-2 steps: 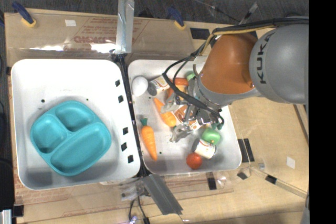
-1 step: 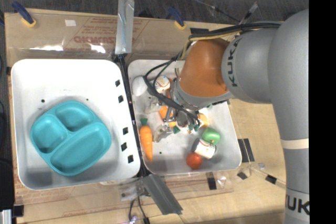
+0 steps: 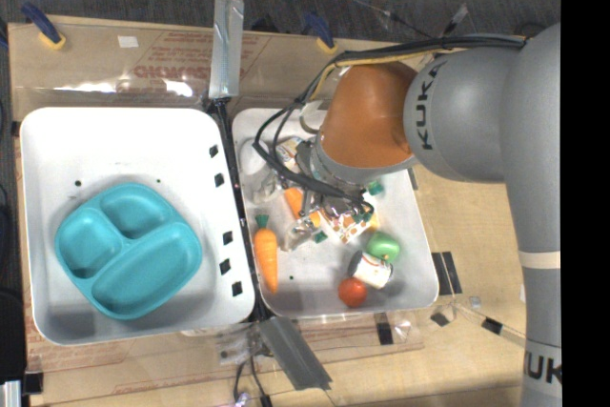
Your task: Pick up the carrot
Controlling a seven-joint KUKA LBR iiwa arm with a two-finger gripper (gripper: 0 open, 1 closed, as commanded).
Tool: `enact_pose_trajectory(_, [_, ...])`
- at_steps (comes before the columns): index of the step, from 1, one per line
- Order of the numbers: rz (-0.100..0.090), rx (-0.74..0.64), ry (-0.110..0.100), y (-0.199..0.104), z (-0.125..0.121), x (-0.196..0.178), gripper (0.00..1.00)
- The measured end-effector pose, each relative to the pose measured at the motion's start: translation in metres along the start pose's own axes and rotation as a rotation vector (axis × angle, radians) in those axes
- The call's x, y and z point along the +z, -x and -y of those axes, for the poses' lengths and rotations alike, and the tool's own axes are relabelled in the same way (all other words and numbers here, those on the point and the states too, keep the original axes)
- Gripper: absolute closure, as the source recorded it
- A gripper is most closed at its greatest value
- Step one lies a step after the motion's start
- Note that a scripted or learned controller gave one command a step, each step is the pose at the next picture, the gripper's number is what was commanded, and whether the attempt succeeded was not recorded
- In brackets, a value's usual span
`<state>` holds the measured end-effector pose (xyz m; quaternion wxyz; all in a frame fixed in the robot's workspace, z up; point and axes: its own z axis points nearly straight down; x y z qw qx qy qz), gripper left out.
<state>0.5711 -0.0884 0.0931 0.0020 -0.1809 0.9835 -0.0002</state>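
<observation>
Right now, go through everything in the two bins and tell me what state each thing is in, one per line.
carrot: lying loose at the right bin's left wall, not held
gripper: low over the right bin, beside the carrot; fingers not readable
teal divided plate: flat in the left bin
green toy: resting in the right bin
red toy: resting near the front wall
</observation>
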Motion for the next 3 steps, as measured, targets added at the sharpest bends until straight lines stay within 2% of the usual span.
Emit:
enact_pose_trajectory(1, [0.004, -0.008, -0.002, 0.002, -0.001, -0.011, 1.00])
enact_pose_trajectory(2, [0.007, -0.169, -0.008, 0.017, 0.040, -0.143, 1.00])
enact_pose_trajectory(3, [-0.005, 0.135, 0.002, 0.017, -0.053, -0.098, 1.00])
